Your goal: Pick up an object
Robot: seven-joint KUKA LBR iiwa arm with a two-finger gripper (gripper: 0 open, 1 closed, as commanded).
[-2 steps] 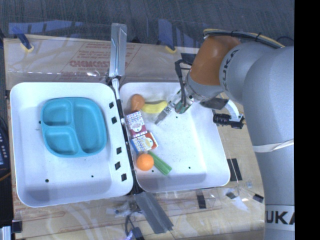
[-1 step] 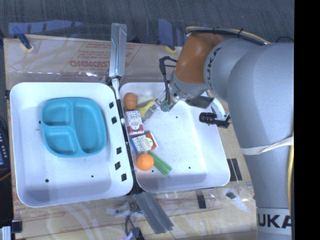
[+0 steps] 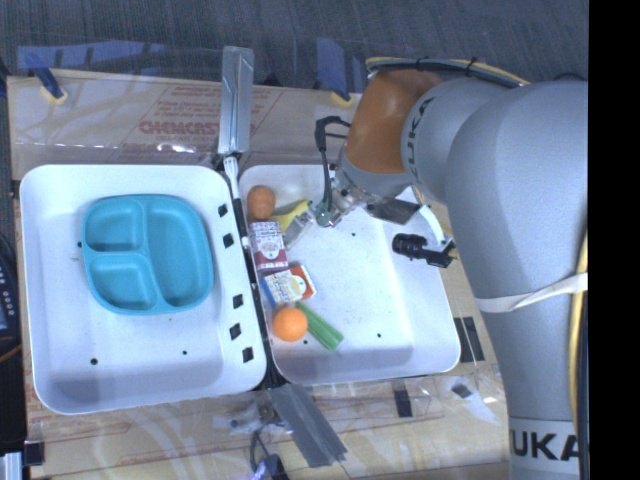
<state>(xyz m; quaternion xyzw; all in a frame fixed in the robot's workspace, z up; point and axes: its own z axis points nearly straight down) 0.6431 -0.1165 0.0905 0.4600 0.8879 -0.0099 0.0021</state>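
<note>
Nothing lifted yet: the claw [image 3: 322,214] is low in the right bin [image 3: 425,353], its state unclear; a yellow object [image 3: 291,212] lies just left of it, unheld

Both bins were plain white, the left bin [image 3: 60,368] and the right bin [image 3: 400,338] alike, each with small black marks along the wall where they met. The divided tray [image 3: 150,253] was light blue throughout. The orange ball [image 3: 289,324] was bright orange, the egg-shaped object [image 3: 261,202] a duller brownish orange. The carton [image 3: 268,247] was dark red with white print, the packet [image 3: 288,287] white with red and orange markings. The stick [image 3: 322,330] was green, the banana-like piece [image 3: 291,214] yellow. The arm [image 3: 500,188] was grey with an orange band [image 3: 385,128]. The surface [image 3: 120,108] was tan under clear plastic carrying faint red lettering.
</note>
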